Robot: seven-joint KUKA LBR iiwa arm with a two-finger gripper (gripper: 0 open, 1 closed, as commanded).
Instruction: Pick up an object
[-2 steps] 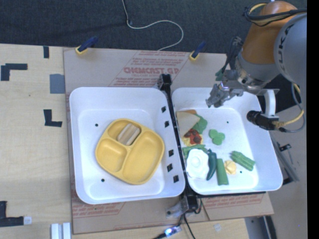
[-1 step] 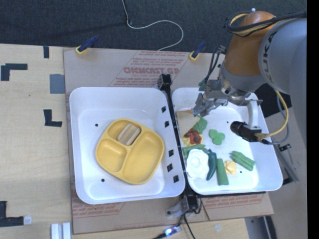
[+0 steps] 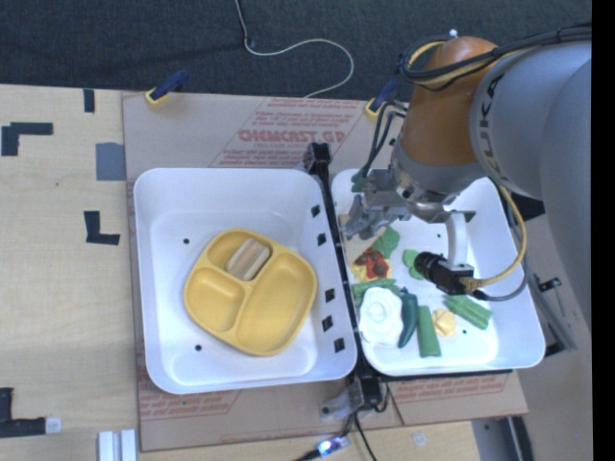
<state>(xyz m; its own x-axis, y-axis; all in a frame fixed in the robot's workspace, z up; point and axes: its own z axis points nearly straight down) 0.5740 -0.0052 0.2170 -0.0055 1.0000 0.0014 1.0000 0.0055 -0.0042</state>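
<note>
Yellow plate (image 3: 252,294) alone in one of two white bins (image 3: 154,257), end effector (image 3: 365,221) grip unclear

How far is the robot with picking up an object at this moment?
Already done: a tan piece lies in the yellow plate in the left bin. In hand: the gripper is low over the right bin, near the toy foods; I cannot see anything held. Left: grasping an item and lifting it.

Plate (image 3: 252,291) in left bin (image 3: 154,200), toys (image 3: 413,305) in right
</note>
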